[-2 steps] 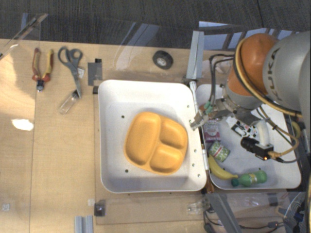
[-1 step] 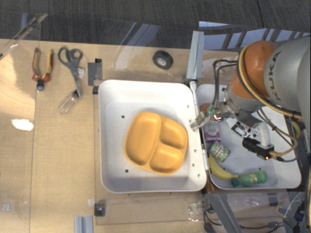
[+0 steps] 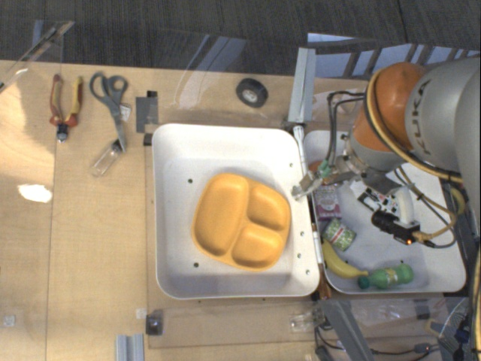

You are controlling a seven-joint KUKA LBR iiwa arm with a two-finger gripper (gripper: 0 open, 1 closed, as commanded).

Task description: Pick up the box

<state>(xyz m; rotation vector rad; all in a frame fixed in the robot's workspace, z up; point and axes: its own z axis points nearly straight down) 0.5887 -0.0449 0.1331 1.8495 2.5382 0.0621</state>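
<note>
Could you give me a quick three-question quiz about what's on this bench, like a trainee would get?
1. True or false: the yellow divided tray lies in the left bin.
2. Which fruit lies in the right bin? A apple, B banana, C orange.
3. Fill in: on the bench left of the bins, the scissors lie beside red-handled ____.

Key: 1 true. 2 B, the banana, next to a green bottle. 3 pliers.

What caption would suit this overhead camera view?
Grey arm's gripper over the right bin, above a purple box; yellow tray in left bin.
</note>
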